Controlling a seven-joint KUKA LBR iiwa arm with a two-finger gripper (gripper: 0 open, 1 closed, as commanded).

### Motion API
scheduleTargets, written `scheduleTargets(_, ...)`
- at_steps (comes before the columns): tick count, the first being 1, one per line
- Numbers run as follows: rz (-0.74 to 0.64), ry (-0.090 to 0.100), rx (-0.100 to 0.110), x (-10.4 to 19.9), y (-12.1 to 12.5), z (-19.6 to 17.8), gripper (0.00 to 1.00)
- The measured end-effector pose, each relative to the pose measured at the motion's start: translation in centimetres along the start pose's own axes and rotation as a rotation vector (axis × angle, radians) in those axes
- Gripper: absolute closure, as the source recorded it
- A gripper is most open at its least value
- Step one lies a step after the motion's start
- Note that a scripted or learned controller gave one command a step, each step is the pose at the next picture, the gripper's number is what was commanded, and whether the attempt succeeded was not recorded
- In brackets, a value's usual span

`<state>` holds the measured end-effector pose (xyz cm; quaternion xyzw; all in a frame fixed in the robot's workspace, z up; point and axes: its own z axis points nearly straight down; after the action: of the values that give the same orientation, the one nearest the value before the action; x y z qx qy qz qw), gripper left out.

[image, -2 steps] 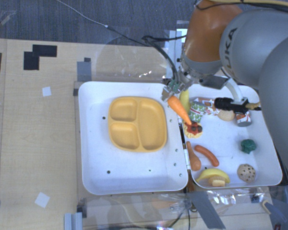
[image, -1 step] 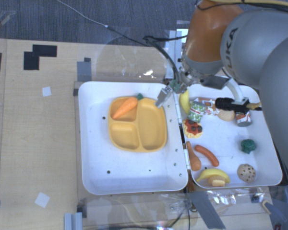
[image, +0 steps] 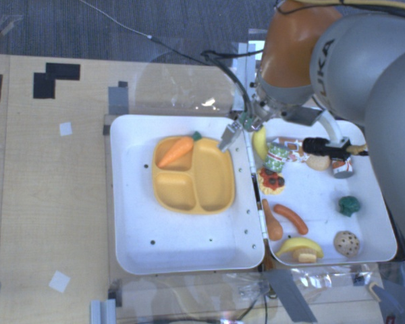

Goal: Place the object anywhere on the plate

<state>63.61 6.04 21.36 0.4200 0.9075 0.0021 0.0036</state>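
Note:
An orange toy carrot (image: pixel 175 151) with a green top lies in the upper left compartment of the yellow divided plate (image: pixel 212 181), which sits in the left white bin (image: pixel 135 235). My gripper (image: pixel 235 132) hovers just past the plate's upper right corner, over the wall between the two bins. It is open, with nothing between its fingers (image: pixel 227 139). The carrot lies apart from it, to its left.
The right bin (image: pixel 381 245) holds several toy foods: a banana (image: pixel 258 142), a small can (image: pixel 278 157), a red sausage (image: pixel 290 216), a second banana (image: pixel 300 248), broccoli (image: pixel 349 205) and a spotted ball (image: pixel 346 243). The arm covers that bin's upper right.

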Motion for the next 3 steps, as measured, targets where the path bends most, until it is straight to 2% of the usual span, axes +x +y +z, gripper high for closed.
scheduleTargets(3, 0.0, 0.0, 0.0, 0.0, 0.0, 0.0, 0.0)
